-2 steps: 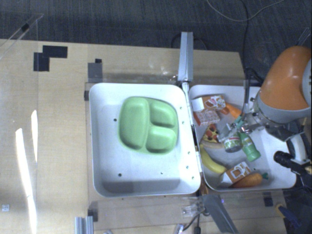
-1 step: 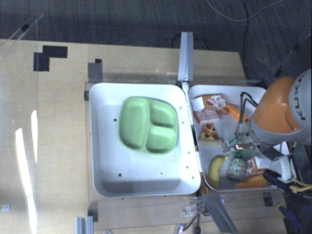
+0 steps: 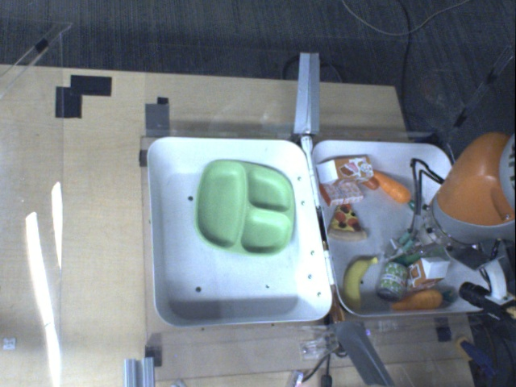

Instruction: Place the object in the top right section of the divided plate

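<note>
Several toys crowd the right bin (image 3: 439,153); arm low over its near-right corner, nothing on the green divided plate (image 3: 244,206) yet.

Gripper (image 3: 415,248) sits amid a can (image 3: 393,280), a small carton (image 3: 427,271), a banana (image 3: 355,279) and a carrot (image 3: 419,300), all far right of the plate. Whether it is wide, narrow or holding anything, I cannot tell, nor which item is the object. Risk: clutter so tight that a grab catches two items or none. Plate's top right section (image 3: 270,189) lies close to the plate's rim; a late release could miss it.
</note>
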Available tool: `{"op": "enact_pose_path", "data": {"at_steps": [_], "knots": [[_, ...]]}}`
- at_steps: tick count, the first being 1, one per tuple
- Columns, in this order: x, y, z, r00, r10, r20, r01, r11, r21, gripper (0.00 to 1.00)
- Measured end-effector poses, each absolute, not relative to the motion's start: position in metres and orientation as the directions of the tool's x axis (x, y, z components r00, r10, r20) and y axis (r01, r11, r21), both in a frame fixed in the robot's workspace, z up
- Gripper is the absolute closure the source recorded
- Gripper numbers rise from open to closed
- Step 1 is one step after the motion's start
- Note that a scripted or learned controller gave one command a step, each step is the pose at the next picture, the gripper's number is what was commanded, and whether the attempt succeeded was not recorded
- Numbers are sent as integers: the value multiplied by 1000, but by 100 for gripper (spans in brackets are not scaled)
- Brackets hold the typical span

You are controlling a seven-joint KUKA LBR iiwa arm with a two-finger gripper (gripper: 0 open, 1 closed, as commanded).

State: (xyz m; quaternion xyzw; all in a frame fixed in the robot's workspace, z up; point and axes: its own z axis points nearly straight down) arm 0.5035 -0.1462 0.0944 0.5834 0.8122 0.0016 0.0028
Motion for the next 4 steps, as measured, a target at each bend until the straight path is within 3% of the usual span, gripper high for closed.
{"op": "enact_pose_path", "data": {"at_steps": [1,2,3,4], "knots": [[546,-77,186,-310,951,-2,951,310,6,100],[550,-31,185,-271,963,-1,963,271,5,100],[533,16,204,-218,976,0,976,218,4,100],[488,29,241,-233,972,0,972,233,5,100]]}}
